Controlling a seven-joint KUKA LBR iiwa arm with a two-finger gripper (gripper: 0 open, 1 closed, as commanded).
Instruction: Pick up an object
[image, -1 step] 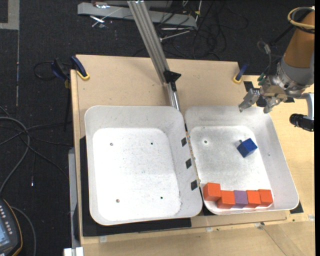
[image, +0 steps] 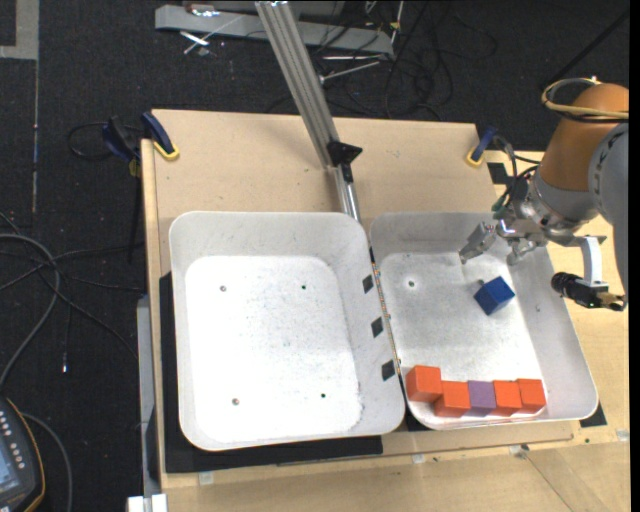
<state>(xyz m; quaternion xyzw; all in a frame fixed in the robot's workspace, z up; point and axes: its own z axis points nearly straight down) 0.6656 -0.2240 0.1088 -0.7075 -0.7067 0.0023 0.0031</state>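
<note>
Hand (image: 497, 243) spread, grasping nothing, just above blue cube (image: 494, 295) in right bin (image: 572, 335); risk: off-centre descent, one finger clipping cube's tilted edge, knocking it aside.

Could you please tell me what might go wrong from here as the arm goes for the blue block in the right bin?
1. The end effector sits above and slightly off the blue cube, which lies rotated; a descent could land on a corner and push it away rather than grip it.
2. The cube stands alone on the bare floor of the right bin, so a nudge may slide it.
3. The orange and purple blocks are packed against the near wall, leaving awkward fallback targets.
</note>
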